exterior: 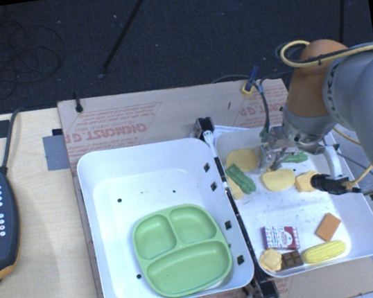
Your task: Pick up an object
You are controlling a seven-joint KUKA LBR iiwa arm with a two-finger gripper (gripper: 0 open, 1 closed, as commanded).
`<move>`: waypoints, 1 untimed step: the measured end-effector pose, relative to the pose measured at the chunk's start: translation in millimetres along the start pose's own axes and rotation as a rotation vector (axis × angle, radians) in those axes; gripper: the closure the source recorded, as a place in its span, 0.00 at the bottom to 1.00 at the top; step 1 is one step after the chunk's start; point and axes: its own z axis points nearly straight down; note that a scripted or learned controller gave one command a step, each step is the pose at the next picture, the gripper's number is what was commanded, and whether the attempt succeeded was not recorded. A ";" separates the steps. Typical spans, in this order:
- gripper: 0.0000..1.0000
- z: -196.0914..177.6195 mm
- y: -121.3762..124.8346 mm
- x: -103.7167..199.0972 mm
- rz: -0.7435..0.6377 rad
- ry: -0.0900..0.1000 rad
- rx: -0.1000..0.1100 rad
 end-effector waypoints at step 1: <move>1.00 -20.7 -71.4 -25.1 0.004 0.001 -0.004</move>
